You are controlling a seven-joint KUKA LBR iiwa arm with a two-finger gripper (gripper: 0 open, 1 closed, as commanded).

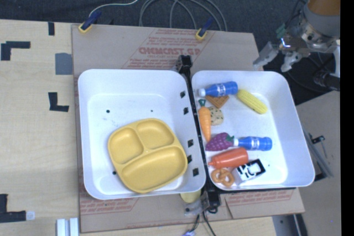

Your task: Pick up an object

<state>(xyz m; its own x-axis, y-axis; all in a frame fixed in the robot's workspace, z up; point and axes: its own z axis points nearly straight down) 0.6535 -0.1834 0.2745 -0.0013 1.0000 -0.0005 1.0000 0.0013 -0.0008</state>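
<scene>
One pretzel point(223, 177) partly under ketchup bottle point(228, 158)

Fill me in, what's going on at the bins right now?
The arm's gripper hangs above the far right corner of the right bin, jaws open, holding nothing. That bin holds the toys, all untouched: two blue bottles, a corn cob, a carrot, purple grapes, a red-orange piece and a pretzel. The left bin holds a yellow divided plate. No pick has happened yet.
</scene>
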